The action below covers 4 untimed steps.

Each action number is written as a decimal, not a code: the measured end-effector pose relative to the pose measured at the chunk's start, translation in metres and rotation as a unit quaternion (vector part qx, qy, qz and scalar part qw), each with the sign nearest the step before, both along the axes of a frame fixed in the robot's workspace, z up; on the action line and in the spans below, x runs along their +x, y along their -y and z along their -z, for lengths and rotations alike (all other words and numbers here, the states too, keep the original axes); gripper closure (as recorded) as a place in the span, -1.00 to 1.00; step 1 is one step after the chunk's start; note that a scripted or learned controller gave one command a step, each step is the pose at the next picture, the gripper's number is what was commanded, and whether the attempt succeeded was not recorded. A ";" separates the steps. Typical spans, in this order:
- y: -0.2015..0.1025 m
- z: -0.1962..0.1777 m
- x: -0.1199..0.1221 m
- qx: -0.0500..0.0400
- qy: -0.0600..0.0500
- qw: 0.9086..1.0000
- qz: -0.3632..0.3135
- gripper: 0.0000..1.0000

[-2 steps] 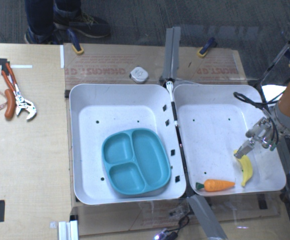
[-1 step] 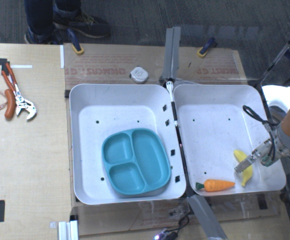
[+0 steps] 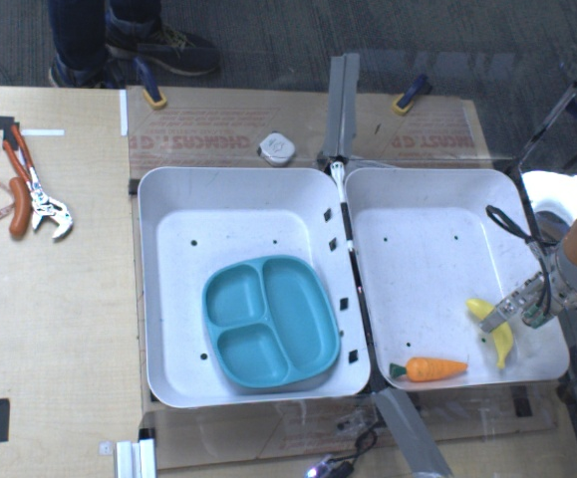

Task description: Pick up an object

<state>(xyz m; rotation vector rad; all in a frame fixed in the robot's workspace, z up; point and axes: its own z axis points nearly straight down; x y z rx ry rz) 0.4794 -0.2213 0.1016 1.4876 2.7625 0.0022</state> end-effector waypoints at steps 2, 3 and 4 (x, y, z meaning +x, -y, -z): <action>-0.152 -0.090 0.066 0.000 -0.001 1.000 -0.022 1.00; -0.192 -0.103 -0.002 0.000 -0.003 0.993 0.118 1.00; -0.192 -0.103 -0.002 0.000 -0.003 0.993 0.118 -1.00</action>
